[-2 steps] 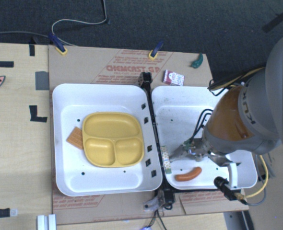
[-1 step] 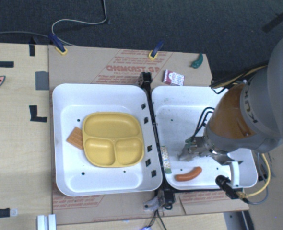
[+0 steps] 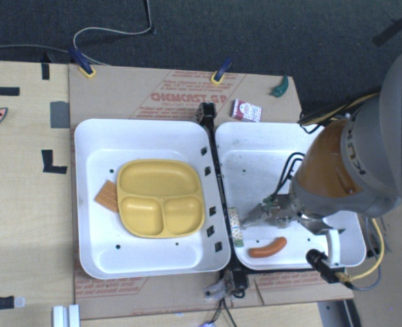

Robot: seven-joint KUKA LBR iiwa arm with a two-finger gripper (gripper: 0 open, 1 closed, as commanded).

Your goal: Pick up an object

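Cardboard-covered bench, two white bins: my gripper (image 3: pixel 255 214) hovers in the right bin (image 3: pixel 255 145), jaws apart and empty, with the sausage (image 3: pixel 267 248) lying near, at five o'clock.

A robotics lab: cardboard-covered bench (image 3: pixel 187 94), clamps (image 3: pixel 221 73), trailing cable (image 3: pixel 112 31), two white bins (image 3: pixel 92 182).

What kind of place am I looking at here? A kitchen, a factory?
Most likely a robotics lab bench, not a kitchen. A robot arm reaches over two white bins clamped onto cardboard; the yellow plate and sausage look like toy practice items.
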